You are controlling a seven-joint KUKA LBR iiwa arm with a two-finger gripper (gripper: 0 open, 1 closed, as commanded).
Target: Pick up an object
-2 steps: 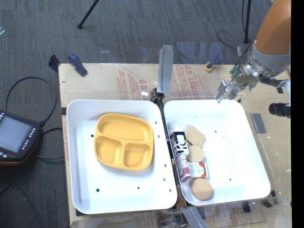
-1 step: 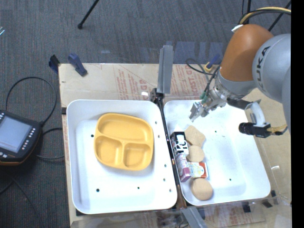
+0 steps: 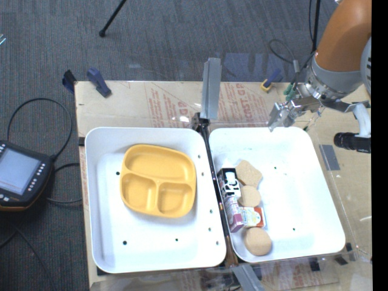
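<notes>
Approach step, nothing picked yet. The gripper [image 3: 290, 113] hangs over the far rim of the right bin [image 3: 315, 220], up off the floor of it and tilted toward the bin's far-left corner. Nothing sits between its fingers as far as I can make out; whether they're spread or closed I honestly cannot tell, the tips are small and blur into the wiring behind them.

All candidates are down and to the left of the gripper, bunched along the bin's left wall, well apart from it:
- a tan biscuit-shaped piece [image 3: 248, 173], nearest to the gripper
- a second, smaller tan piece [image 3: 249, 196] just below, touching or nearly touching the first
- a black-and-white packet [image 3: 228, 183] pressed against the wall beside them
- a pink and red packet [image 3: 242, 217] further down
- a round tan piece [image 3: 258, 241], furthest away, near the front rim

The yellow divided tray [image 3: 159, 180] is further left again, alone in the left bin [image 3: 100, 232].

Next move, my read: travel down-left across bare bin floor, get over one target, then descend. The cluster is tight, so fingers will likely nudge a neighbour. The round piece at the front looks the cleanest grab, with free space on its right side. The packet against the wall looks worst: no room for a finger on the wall side.
</notes>
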